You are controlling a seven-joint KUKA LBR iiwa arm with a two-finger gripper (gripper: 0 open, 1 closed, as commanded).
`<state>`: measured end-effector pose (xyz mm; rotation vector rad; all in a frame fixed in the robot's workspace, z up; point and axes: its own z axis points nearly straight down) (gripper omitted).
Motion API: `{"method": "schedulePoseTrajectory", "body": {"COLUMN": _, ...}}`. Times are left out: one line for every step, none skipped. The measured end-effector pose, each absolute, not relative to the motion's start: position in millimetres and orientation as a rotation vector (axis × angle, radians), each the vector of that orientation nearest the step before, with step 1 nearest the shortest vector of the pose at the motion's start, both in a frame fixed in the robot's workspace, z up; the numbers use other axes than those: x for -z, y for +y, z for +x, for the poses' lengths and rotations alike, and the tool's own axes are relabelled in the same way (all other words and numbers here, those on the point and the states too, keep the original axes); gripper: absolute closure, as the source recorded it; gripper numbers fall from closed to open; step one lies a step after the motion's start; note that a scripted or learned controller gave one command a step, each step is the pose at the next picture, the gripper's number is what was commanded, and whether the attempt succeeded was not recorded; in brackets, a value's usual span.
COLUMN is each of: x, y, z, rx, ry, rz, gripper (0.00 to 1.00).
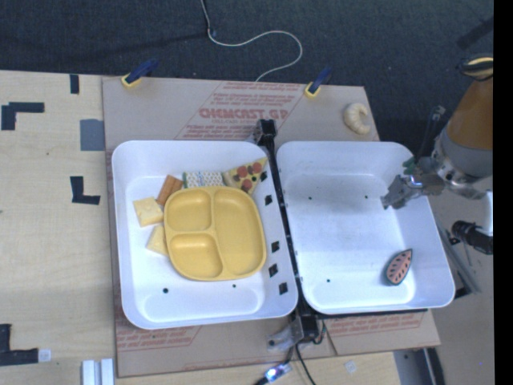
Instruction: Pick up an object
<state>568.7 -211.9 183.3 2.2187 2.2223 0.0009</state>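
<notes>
A small oval orange and grey object [398,266] lies near the front right corner of the right bin [345,215]. My gripper [398,195] hangs over that bin's right side, up and slightly left of the oval object and apart from it. Nothing shows between its tips. In the left bin [136,239] a yellow sectioned plate [215,233] rests on the floor, with tan cracker-like pieces [149,212], an orange stick [168,188] and a pizza-like slice [247,173] around its far and left edges.
A pale curled object [358,118] lies on the cardboard behind the right bin. Blue and yellow clamps [139,72] hold the cardboard's back edge. A white cable [256,42] trails across the dark floor behind the bench.
</notes>
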Motion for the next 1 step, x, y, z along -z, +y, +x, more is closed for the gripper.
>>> {"method": "schedulePoseTrajectory", "body": {"x": -227.1, "y": -211.5, "z": 569.7, "rx": -0.002, "ry": 2.221, "rz": 2.217, "gripper": 1.0}}
